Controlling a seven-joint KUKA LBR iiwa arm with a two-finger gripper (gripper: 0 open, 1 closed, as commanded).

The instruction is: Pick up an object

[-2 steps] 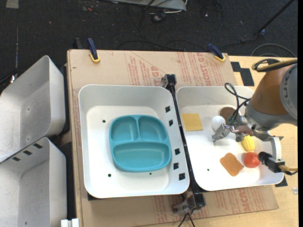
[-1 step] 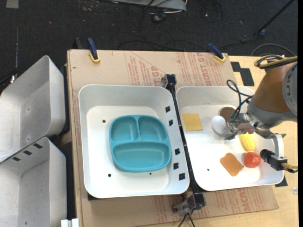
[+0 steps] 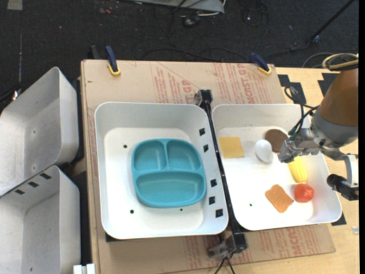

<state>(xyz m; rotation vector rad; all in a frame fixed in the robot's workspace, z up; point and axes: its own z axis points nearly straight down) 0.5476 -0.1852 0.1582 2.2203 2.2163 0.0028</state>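
hand is hovering low in the right bin, just above the yellow corn, nothing lifted yet, can't tell its state from here, grasp and lift remaining.

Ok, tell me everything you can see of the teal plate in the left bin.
The teal divided plate looks like smooth plastic: a rounded rectangle with three compartments, two small ones on the far side and one wide one on the near side, split by raised ridges. It lies flat, right side up and slightly skewed, around the middle of the left bin's floor. Nothing is in it, and only the bin floor touches it. The pincer is over the right bin.
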